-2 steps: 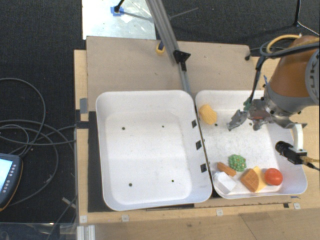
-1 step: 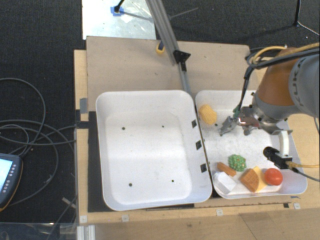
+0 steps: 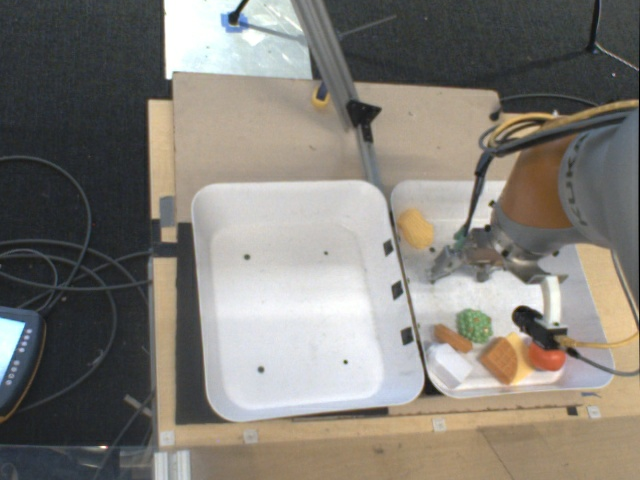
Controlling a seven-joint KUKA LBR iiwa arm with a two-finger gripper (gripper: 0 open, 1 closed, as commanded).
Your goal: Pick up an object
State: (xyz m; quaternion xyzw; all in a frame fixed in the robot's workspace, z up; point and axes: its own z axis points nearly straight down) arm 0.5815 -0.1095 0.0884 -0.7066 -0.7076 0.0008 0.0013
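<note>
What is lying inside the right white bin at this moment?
In the right white bin: a yellow lump, green ball, orange stick, white block, orange wedge, red piece. The arm covers the far right part.

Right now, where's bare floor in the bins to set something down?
The left bin has open floor from wall to wall. In the right bin, the near end is crowded: green piece, orange wedge, red piece, white block. A small bare patch lies between the yellow piece and the gripper.
</note>
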